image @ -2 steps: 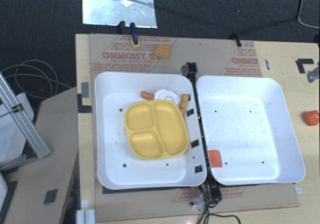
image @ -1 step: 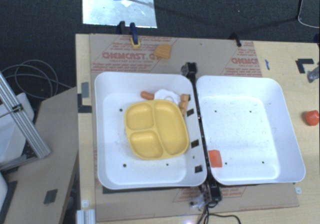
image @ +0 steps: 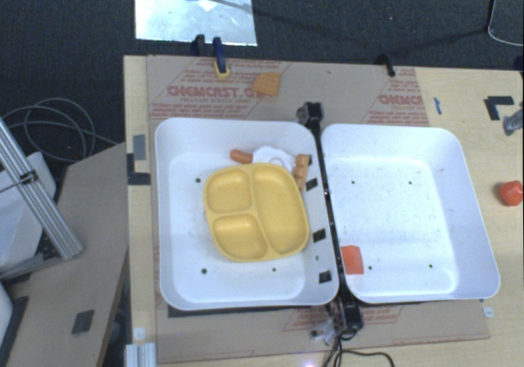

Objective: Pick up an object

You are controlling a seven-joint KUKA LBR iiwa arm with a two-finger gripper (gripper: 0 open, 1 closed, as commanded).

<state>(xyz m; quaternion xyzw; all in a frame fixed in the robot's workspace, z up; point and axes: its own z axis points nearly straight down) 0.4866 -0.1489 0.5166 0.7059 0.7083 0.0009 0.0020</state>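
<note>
Desk (image: 458, 333) carries two white bins. Left bin (image: 176, 193): yellow tray (image: 254, 214), orange sausage (image: 241, 156), tan block (image: 301, 165) at right wall. Right bin (image: 458, 193): red block (image: 351, 259) in near-left corner. Claw state can't be told. Nothing gripped yet, approach pending; red block judged easiest target.

Red letters are printed on the brown paper sheet (image: 237, 91) under the bins. At the top left they start with "CHEMCAST", and the rest is too blurry. More red letters at the top right (image: 401, 99) are unreadable.
</note>
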